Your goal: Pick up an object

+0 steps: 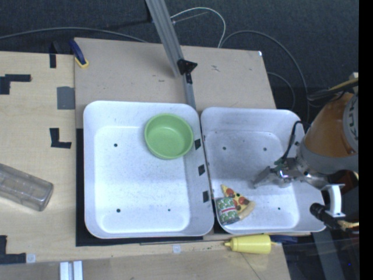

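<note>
**Gripper low in the right-hand bin, short of the pizza toy**

Since the task names no particular object, any loose item in the two bins would do, and the nearest candidate to the arm is the small flat pizza-slice toy with red and green toppings (234, 204), lying on the floor of the shallow white right-hand bin (245, 127), at its lower left corner against the wall shared with the other bin. The grey two-finger gripper (265, 178) sits low over the middle of that bin, up and to the right of the toy and apart from it; whether its jaws are wide or narrow cannot be told, but nothing shows between them. The light green round plastic bowl (169, 136) rests upright in the upper right part of the shallow white left-hand bin (111, 214), well away from the arm. A yellow squeeze bottle (252, 244) lies on its side just below the right-hand bin, outside it. Judging by the layout, the toy's place close to the wall may leave little room for a finger on that side.
</note>
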Tool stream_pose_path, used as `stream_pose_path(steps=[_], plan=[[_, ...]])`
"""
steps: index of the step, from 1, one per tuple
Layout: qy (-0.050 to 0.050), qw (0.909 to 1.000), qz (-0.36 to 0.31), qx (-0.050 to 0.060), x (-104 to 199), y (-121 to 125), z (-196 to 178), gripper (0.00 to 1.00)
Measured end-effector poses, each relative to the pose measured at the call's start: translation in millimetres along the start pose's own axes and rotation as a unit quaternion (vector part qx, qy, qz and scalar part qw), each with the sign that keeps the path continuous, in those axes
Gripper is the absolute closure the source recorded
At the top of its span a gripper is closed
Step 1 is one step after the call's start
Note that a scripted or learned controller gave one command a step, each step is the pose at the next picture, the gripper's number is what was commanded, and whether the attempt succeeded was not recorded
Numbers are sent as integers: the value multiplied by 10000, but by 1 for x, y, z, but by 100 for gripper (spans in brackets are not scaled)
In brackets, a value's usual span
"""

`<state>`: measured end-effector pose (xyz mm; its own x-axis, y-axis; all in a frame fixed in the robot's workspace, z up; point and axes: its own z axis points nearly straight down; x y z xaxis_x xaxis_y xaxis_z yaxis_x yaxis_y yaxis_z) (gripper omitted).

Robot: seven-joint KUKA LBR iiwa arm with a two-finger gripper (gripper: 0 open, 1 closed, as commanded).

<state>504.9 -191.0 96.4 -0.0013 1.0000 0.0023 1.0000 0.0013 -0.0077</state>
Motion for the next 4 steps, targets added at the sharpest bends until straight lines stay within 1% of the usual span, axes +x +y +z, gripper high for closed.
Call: stream_pose_path(steps=[1, 2, 3, 4], plan=[[-3, 10000, -6, -19, 0, 1, -13, 100], [-16, 10000, 2, -48, -2, -1, -56, 100], [-17, 10000, -5, -54, 5, 0, -100, 100], [-23, 10000, 2, -56, -5, 0, -152, 100]])
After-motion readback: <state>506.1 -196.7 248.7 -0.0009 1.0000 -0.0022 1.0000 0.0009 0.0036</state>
